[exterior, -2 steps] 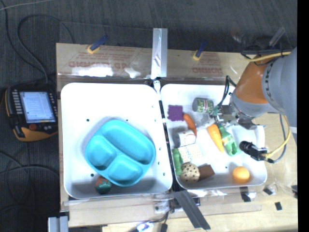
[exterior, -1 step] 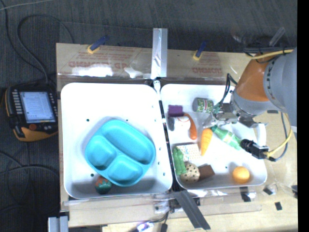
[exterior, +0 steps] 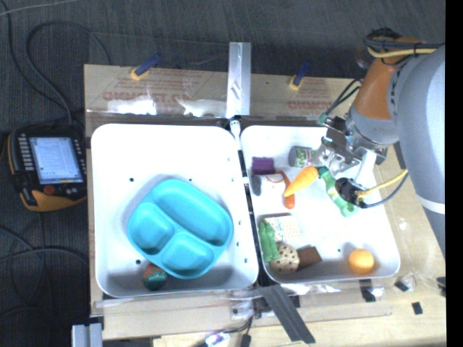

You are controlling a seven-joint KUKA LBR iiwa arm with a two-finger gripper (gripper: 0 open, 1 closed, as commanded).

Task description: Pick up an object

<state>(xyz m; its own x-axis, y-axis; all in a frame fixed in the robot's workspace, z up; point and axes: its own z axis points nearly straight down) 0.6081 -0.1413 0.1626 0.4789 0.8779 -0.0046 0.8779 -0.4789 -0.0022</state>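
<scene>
Nearest, an orange ball (exterior: 361, 259) sits in the right bin (exterior: 387, 223). Jaws (exterior: 334, 166) hover beside the carrot (exterior: 302, 181); their state I cannot tell. Crowded neighbours could spoil a grasp.

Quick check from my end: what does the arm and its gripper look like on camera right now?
The arm is bulky, rounded and light grey, with an orange band above the wrist. Black and yellow cables loop along the wrist. The gripper is a compact silver-grey metal and black assembly.
</scene>
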